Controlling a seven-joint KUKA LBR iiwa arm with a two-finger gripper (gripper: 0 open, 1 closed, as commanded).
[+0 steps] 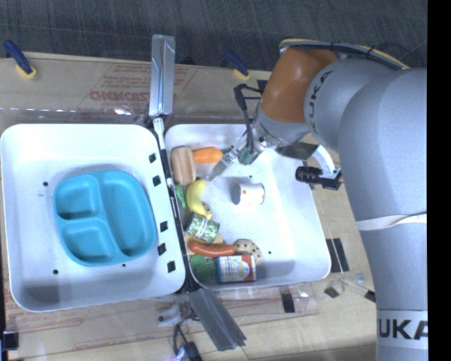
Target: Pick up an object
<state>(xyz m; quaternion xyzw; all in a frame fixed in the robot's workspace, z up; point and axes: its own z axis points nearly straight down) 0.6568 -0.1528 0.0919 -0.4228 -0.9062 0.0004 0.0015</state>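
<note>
My gripper (233,159) hangs low over the back of the right bin (301,239), on the grey arm with its orange band (293,85). It is just right of an orange carrot (206,155) and a tan bread roll (182,164). A small white cup (249,193) lies on its side just in front of the gripper, apart from it. Along the bin's left wall lie a yellow banana (196,196), a green can (203,226), a red sausage (210,249), a cookie (244,247) and a labelled tin (235,269). I see nothing held.
The left bin (22,164) holds a blue divided tray (105,216). A metal bar (161,74) stands at the back over the divider between the bins. The right half of the right bin's floor is bare white.
</note>
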